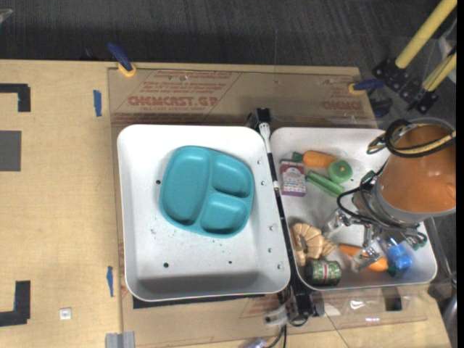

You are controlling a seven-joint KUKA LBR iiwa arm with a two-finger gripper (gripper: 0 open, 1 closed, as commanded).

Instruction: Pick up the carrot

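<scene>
Arm enters from the right, orange band (pixel 419 176) uppermost over the right bin (pixel 362 138) (the landmark used here). Wrist points downward toward that bin's near right portion. Gripper (pixel 362 241) sits low inside it, cables looped alongside the wrist.

A divided plate (pixel 205 189) lies in the left bin (pixel 145 267). In the right bin (pixel 428 267), my claw (pixel 362 245) hangs between a croissant (pixel 310 239) on its left and a carrot (pixel 317 159) behind it.
</scene>
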